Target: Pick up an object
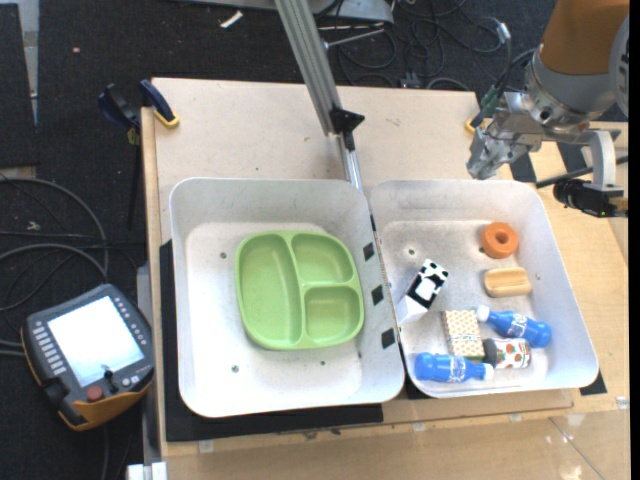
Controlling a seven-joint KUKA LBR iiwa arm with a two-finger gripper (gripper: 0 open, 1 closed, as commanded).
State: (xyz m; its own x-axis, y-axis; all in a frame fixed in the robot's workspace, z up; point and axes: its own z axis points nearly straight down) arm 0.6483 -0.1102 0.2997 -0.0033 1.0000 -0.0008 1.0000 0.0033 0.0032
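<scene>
The gripper [487, 160] hangs above the far edge of the right bin [440, 200] with nothing in it, and I cannot tell how it is set, so it could come down on the bin's edge, or bump one toy and knock the ones packed close to it. The right bin holds an orange ring [500, 239], a tan block [507, 281], a black and white toy [427, 285], a dotted box [461, 331], two blue bottles [451, 368] and a small can [507, 353]. The left bin [200, 268] holds a green plate [300, 290] with three parts, and nothing lies on it.
</scene>
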